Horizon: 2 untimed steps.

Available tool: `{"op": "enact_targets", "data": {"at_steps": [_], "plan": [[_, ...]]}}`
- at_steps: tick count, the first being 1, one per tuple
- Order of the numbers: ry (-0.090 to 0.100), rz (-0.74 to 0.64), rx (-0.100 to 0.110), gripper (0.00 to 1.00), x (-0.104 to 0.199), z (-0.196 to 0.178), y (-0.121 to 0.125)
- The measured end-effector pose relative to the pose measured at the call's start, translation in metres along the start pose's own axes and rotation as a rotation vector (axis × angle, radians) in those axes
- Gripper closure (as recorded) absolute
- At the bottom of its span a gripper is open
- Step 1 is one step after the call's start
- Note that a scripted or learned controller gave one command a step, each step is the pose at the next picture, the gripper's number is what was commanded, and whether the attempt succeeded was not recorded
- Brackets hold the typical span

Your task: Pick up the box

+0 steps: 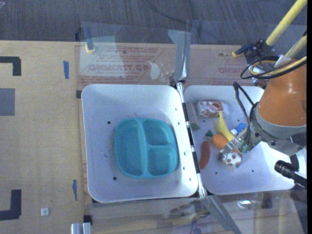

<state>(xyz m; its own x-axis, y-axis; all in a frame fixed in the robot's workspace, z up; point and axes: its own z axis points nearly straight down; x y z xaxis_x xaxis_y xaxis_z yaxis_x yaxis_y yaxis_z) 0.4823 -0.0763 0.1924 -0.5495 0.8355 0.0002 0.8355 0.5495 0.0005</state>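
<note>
box (210, 107) upper part of right bin (263, 179), lying flat | light, stiff card, likely slick; grip across narrow sides | gripper (237, 147) below-right of it, over small items

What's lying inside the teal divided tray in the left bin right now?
The teal tray in the left bin shows three bare compartments, with nothing lying in them. What sits beneath the tray is covered.
</note>
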Motion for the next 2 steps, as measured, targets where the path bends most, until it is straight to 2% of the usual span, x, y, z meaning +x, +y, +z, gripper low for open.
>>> {"op": "enact_targets", "data": {"at_steps": [1,2], "plan": [[-0.001,0.179,-0.002,1.00,0.067,0.008,0.077],[-0.001,0.357,-0.001,1.00,0.105,0.037,0.209]]}}
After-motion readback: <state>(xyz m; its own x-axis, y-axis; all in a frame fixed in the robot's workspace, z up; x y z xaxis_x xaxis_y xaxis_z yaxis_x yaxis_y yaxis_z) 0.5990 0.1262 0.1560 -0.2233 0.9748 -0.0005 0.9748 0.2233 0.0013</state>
